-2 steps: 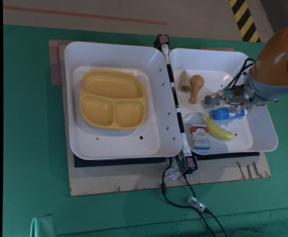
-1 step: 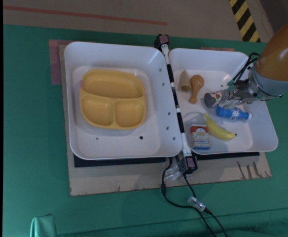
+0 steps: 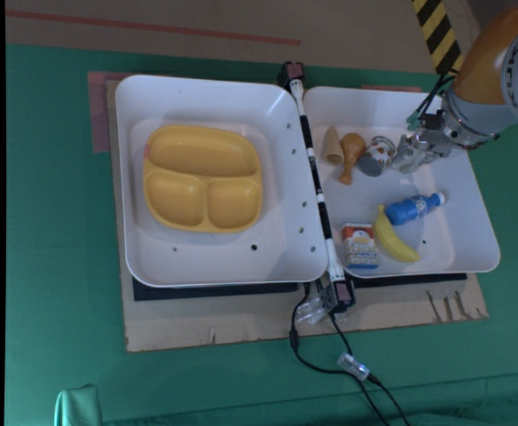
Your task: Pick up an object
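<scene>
Camera view: I have the pincer (image 3: 407,152) low over the right bin (image 3: 472,229), just beside a small round toy (image 3: 377,155); whether it is spread or pinching I cannot tell. Candidates lie loose near that toy: drumstick (image 3: 351,152), cone (image 3: 332,145), blue bottle (image 3: 413,208), banana (image 3: 392,237), carton (image 3: 359,244). Nothing visibly held.

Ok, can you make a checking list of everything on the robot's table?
Surface: green mat, cardboard sheet, two white bins.
Job's things: right bin holds banana, blue bottle, small box, drumstick, cone, small round toy.
Clutter: yellow divided tray in left bin.
Gripper: gripper low in right bin, near the round toy; grasp unclear.
Cables: black cable at front.
Surroundings: striped floor tape.
</scene>
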You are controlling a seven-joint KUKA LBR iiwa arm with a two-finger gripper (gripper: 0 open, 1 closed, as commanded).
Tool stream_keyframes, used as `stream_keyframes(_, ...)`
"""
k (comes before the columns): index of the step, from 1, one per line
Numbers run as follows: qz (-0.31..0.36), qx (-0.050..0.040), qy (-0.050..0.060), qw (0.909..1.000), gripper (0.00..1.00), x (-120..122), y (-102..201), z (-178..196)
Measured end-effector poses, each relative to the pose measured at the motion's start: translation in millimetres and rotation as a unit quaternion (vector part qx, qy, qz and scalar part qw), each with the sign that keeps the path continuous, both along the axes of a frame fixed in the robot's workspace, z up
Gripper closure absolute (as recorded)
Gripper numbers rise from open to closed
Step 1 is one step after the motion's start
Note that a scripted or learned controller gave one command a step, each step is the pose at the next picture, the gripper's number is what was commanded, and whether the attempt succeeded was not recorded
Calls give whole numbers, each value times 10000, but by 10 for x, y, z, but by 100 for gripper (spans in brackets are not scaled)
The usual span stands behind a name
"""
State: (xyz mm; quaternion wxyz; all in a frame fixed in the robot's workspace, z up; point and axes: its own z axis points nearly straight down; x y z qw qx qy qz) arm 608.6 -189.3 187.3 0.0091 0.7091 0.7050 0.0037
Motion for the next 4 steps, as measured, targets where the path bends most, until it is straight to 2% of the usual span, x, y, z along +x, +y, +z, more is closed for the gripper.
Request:
stream_keyframes(1,0,0,9,10000,0,-5,2,-6)
stream_keyframes(2,9,3,13,10000,0,689,500,-15)
stream_keyframes(3,-5,-13,12,10000,0,-5,412,-2)
stream_keyframes(4,-10,-20,-15,10000,0,-758,183,4)
